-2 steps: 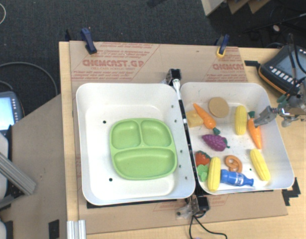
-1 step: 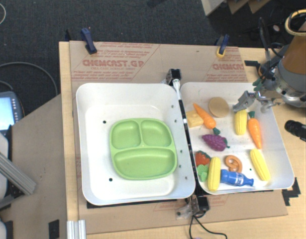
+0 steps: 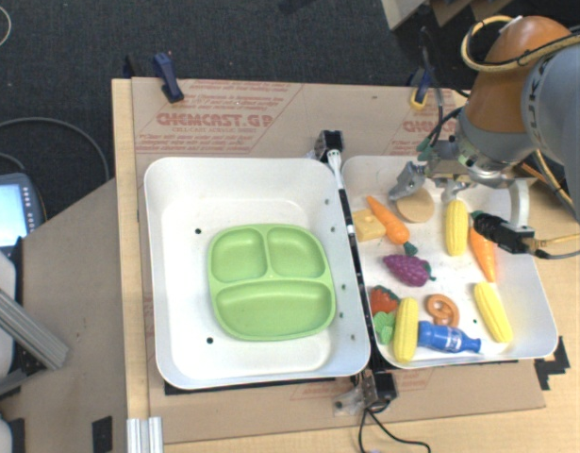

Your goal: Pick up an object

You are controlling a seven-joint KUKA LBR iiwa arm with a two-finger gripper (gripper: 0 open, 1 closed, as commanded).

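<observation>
The right bin (image 3: 544, 324) holds several toy foods: an orange carrot (image 3: 389, 220), a pale cheese wedge (image 3: 367, 226), purple grapes (image 3: 407, 269), a yellow corn cob (image 3: 455, 226) and a tan round piece (image 3: 418, 208). My gripper (image 3: 429, 189) hangs over the bin's far end, open. Its fingers straddle the spot just behind the tan piece, one finger (image 3: 403, 183) to the left and the other near the corn's top. Nothing is between them.
The left bin (image 3: 167, 253) bears a green divided plate (image 3: 269, 281). The front of the right bin has a second carrot (image 3: 484, 256), two more corn cobs (image 3: 492, 311) (image 3: 405, 328), a pretzel (image 3: 440, 307), a blue bottle (image 3: 448, 338) and a red piece (image 3: 384, 299). A black clip (image 3: 330, 143) sits between the bins.
</observation>
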